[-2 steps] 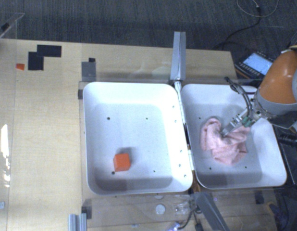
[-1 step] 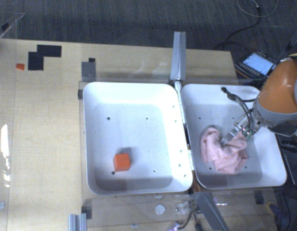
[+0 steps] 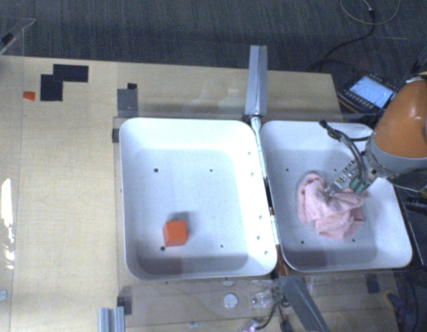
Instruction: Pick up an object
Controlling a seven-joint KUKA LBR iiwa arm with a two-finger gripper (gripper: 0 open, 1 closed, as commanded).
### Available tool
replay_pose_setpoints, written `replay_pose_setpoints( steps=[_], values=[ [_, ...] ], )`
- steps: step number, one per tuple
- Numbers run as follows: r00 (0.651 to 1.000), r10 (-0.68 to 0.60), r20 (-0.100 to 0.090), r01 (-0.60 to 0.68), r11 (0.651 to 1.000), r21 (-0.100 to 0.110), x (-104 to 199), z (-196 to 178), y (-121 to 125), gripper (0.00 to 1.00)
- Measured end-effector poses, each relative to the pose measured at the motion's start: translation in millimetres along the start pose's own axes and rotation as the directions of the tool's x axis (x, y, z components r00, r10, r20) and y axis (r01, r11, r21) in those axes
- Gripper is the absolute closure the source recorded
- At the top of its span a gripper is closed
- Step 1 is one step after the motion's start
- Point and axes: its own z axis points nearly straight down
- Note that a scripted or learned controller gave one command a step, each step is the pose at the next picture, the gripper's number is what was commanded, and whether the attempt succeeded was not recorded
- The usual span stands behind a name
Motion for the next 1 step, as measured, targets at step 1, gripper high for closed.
replay_pose_setpoints(
  steps=[1],
  values=[
    [1.000, 0.000, 0.000, 0.000, 1.000, 0.000, 0.0, -0.1, 0.1, 0.00]
  ],
)
